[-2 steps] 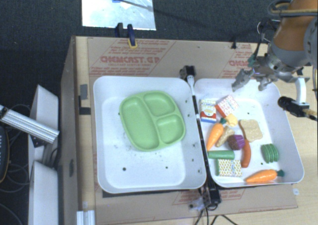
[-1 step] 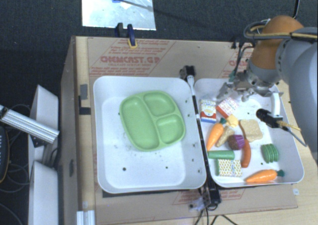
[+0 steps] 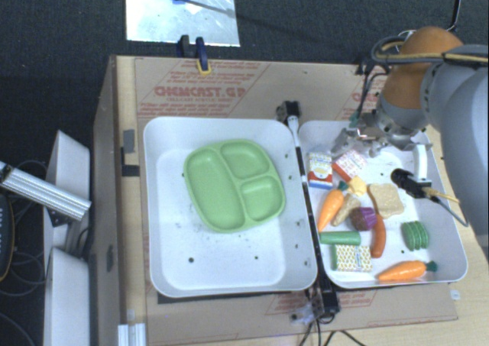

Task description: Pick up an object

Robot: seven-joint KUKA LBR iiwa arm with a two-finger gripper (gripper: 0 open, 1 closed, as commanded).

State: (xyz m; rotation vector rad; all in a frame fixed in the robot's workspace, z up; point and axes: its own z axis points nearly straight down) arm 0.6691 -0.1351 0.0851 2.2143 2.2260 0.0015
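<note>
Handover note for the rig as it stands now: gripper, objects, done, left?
Gripper: low over the back of the right bin, above a small red-and-white box. Nothing visibly held.
Objects: all toy food lies in the right bin, including a carrot, bread slice, purple piece and a second carrot at the front. The left bin holds a green divided plate.
Done: no pick visible.
Left: grasp and lift one object.

dark carpet (image 3: 61, 31) — shiny floor sheet (image 3: 182, 1)
</note>
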